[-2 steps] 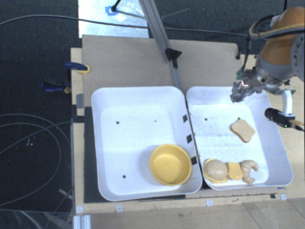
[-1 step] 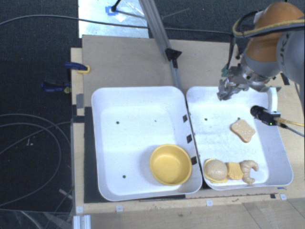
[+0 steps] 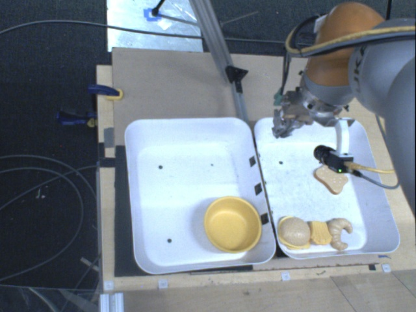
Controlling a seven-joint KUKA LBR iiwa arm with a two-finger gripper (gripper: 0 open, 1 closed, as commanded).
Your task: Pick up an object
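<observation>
My gripper (image 3: 283,127) hangs over the far left corner of the right bin (image 3: 286,181), well above its floor, with nothing seen between its fingers. A tan bread-slice toy (image 3: 331,180) lies at mid-right of that bin. Along the bin's near edge rest a beige round bun-like piece (image 3: 294,232), a yellow piece (image 3: 318,233) and a curled tan piece (image 3: 340,231), packed close together. A yellow bowl (image 3: 233,223) sits upright in the near right part of the left bin (image 3: 162,148).
A slanted metal pole (image 3: 218,41) crosses the bench behind the bins and ends near the bins' shared far corner. The arm's grey and orange body (image 3: 364,51) looms over the far right. Blue and yellow clamps (image 3: 97,103) grip the bench's left edge.
</observation>
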